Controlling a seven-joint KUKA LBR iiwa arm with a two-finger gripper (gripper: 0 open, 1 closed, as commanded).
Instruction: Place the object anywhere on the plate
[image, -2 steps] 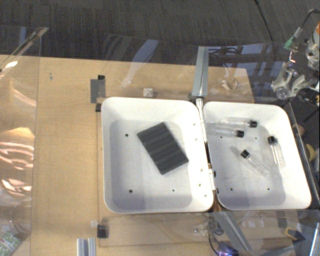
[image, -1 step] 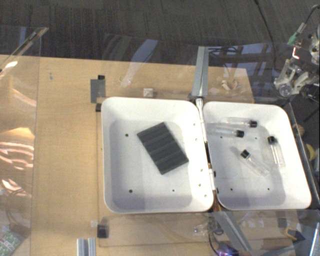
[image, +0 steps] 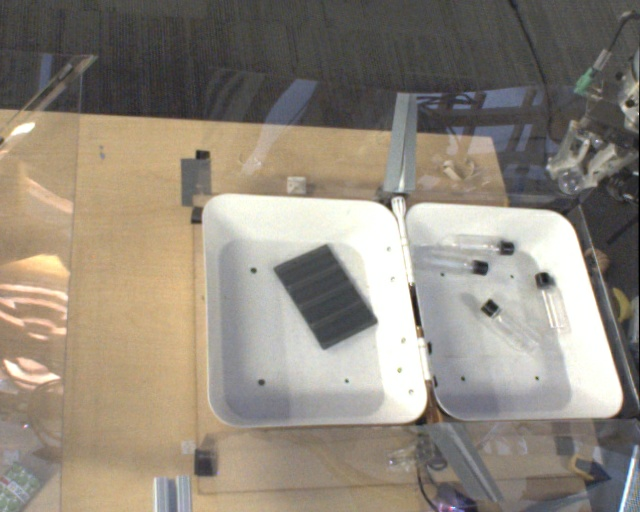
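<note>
A dark grey ridged plate (image: 325, 296) lies flat and turned at an angle in the middle of the left bin (image: 225, 330). Several clear tubes with black caps lie in the right bin (image: 590, 390): one near the back (image: 478, 243), one just in front of it (image: 450, 264), one in the middle (image: 508, 322) and one toward the right wall (image: 553, 303). My gripper (image: 592, 150) hangs at the upper right, beyond the back right corner of the right bin and well away from the tubes and the plate.
A metal bar (image: 402, 140) runs back from the seam between the two bins. Small black blocks (image: 201, 160) (image: 204, 461) sit on the wooden bench by the left bin's corners. A clear panel edge (image: 60, 80) crosses the far left.
</note>
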